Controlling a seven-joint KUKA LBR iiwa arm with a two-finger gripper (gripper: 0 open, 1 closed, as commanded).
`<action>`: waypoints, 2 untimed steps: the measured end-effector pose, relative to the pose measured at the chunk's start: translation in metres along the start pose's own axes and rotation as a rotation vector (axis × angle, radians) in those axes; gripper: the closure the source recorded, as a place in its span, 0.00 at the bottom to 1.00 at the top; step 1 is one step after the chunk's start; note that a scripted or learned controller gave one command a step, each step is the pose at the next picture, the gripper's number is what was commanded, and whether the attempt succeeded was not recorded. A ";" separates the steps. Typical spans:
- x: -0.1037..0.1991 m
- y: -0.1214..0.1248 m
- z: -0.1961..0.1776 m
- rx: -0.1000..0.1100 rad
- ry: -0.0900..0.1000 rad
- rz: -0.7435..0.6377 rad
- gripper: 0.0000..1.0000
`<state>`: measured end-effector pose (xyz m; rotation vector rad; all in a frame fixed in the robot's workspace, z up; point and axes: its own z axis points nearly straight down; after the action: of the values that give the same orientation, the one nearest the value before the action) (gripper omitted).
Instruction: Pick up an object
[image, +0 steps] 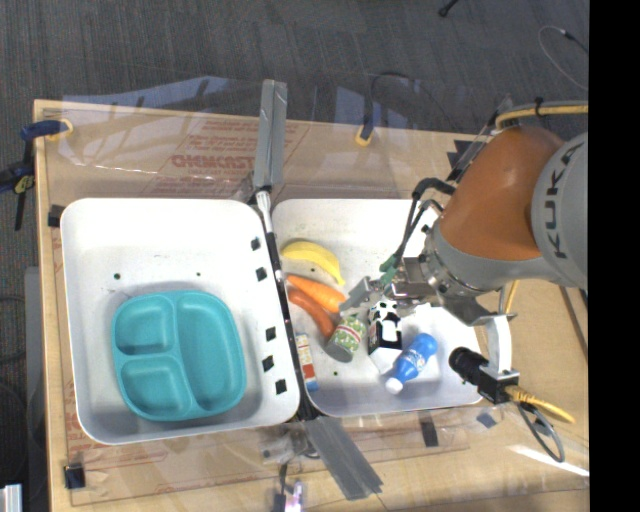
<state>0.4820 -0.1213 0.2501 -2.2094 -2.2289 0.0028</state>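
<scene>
We see the arm, grey with its orange band, reaching in from the right over the right bin, its gripper low among the clutter there. Whether the jaws are spread or pressed together we cannot tell, as the wrist hides them, and we see nothing held between them. Just beside the gripper lie a small green can, tilted, and a black-and-white object. A carrot lies just left of the gripper, with a banana above it near the bin's left wall. A white bottle with a blue cap end lies toward the near side of the bin, and a slim tube rests along the left wall. The left bin holds a teal divided tray. Both bins sit on the bench.
</scene>
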 end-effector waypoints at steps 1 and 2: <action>-0.018 0.013 0.158 -0.005 -0.006 0.128 0.00; -0.014 0.014 0.149 -0.002 -0.002 0.118 1.00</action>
<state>0.4957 -0.1354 0.1010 -2.3396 -2.0963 0.0027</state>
